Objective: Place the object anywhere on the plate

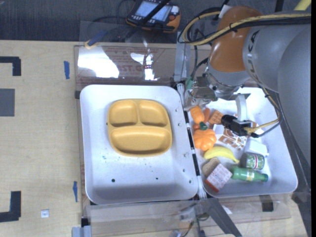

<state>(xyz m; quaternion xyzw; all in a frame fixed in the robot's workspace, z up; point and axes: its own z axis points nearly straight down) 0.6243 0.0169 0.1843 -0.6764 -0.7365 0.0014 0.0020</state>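
Yellow and bare, the three-part plate [140,126] lay in the middle of the left bin [94,177], nothing yet on it; the objects to choose from were crowded along the right bin's [281,172] left wall: an orange pepper [204,138], a banana [221,154], a green bottle [249,175], a small can [253,161]. The gripper [203,98] hung over that bin's far left corner, its wrist and cables masking the claw, so I could not tell whether it was released or clenched. Tight packing risked a two-item or glancing grab; the bins' shared rim could snag a low carry.
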